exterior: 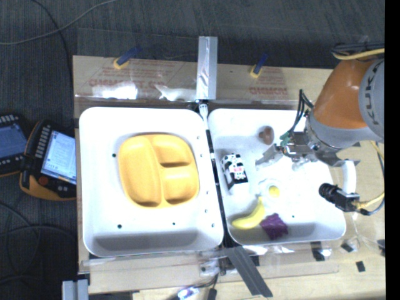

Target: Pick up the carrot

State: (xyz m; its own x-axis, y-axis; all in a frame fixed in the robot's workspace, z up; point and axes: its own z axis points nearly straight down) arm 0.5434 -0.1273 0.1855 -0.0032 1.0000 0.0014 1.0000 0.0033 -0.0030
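Camera view. The bench carries two white bins side by side.

Left bin [94,167]: a yellow divided plate [159,169] lies flat at its centre, well apart from all four walls.

Right bin [312,227]: five items lie on its floor.
- A small brown rounded item [265,132] lies near the far edge, midway along it.
- A black-and-white patterned box [234,170] lies near the left wall, about halfway down it.
- A fried-egg piece [272,190], white with a yellow middle, lies near the centre of the floor.
- A yellow banana [249,217] lies toward the near-left corner, curving up toward the egg piece.
- A purple item [274,225] lies just beside the banana's right end, close to the near edge.

The arm [350,102] enters over the right bin's far-right corner, its orange band uppermost. The gripper [284,150] hangs over the far half of the bin, just right of and below the brown item and above the egg piece. Nothing is seen held in it. Whether it is open or closed cannot be told at this slant and size.

The carrot: I cannot tell its position among the items listed.
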